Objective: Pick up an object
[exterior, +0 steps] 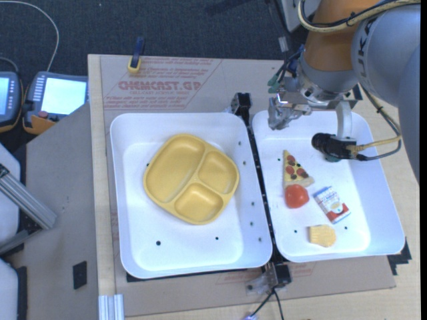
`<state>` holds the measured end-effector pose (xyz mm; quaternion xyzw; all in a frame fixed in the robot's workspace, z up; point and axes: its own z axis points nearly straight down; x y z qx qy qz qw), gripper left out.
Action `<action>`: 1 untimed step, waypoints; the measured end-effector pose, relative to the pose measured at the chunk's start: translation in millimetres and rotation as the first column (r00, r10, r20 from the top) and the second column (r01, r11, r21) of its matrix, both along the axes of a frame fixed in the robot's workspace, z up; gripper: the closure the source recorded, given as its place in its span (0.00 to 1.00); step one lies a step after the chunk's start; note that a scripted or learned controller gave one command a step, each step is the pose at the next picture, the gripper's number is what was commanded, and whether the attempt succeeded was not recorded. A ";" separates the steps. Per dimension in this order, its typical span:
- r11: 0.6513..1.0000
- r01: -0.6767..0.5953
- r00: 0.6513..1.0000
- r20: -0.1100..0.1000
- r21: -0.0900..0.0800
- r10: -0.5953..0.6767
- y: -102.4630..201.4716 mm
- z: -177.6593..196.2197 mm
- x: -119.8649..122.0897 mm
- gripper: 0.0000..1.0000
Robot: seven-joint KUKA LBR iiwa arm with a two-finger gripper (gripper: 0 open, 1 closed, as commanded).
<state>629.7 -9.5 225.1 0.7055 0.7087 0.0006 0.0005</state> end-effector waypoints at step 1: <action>1.000 -0.001 1.000 0.000 0.001 0.001 63.6 -3.8 3.3 1.00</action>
